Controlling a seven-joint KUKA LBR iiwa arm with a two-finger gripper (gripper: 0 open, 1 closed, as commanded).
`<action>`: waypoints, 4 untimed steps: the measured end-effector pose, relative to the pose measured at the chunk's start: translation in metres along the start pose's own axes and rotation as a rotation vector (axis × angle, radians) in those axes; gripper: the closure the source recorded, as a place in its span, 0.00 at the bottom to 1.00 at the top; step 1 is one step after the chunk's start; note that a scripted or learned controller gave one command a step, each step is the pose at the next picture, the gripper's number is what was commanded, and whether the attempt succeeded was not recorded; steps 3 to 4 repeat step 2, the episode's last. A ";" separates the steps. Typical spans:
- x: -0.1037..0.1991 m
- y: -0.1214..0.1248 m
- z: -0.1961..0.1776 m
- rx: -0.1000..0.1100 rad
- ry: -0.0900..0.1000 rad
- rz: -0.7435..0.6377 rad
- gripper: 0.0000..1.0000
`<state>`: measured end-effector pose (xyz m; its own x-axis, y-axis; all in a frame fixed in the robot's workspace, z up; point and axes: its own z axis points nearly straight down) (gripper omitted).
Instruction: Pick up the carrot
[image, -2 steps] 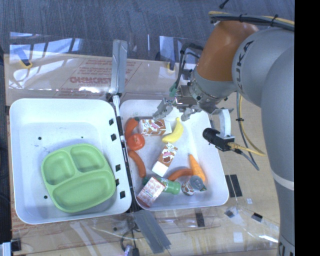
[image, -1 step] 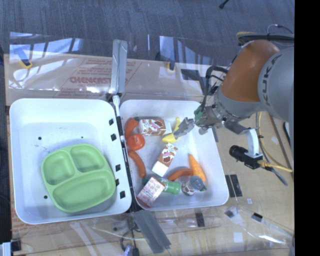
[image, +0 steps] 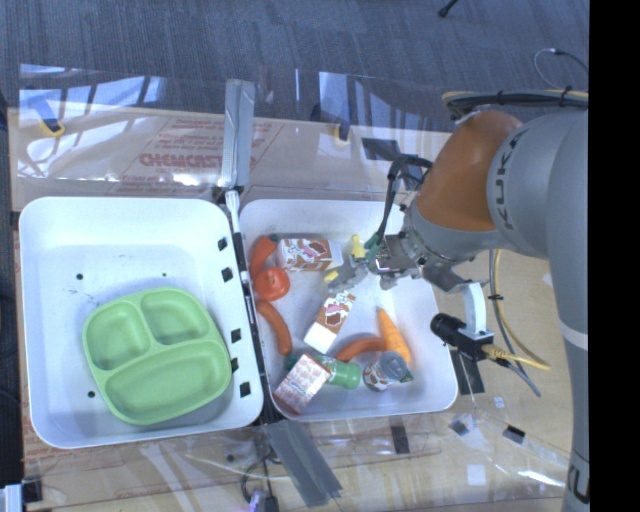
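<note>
The carrot (image: 394, 336) lay in the right bin (image: 440, 395), near its right wall, pointing its thin end up and its fat end down toward a small jar (image: 383, 372). Nothing was gripping it. The pincer (image: 362, 264) hung over the same bin, up and to the left of the carrot, close to a yellow bit (maybe a toy banana) (image: 356, 246) and just above a small carton (image: 331, 318). It looked partly open, with nothing between its fingers, though the dark metal parts ran together and I could not be sure how wide the gap was.

So the job looked like it had hardly begun. The arm (image: 480, 190) was over the right bin, but the carrot was not yet lifted. What was left, I think: move over the carrot, go down, close on it and raise it.

Some things were hard to make out. The arm's big orange and grey body covered the top right corner of the bin. Other orange and red things (image: 272, 283) lay by the left wall and could be mixed up with the carrot. The green plate (image: 155, 352) sat alone in the left bin (image: 60, 240).
</note>
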<state>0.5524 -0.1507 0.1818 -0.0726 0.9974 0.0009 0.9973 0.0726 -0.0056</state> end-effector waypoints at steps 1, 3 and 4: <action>-0.050 -0.056 -0.013 0.000 0.001 0.108 0.00; -0.056 -0.027 0.078 -0.001 0.001 0.092 0.00; -0.056 -0.027 0.078 -0.001 0.001 0.092 0.00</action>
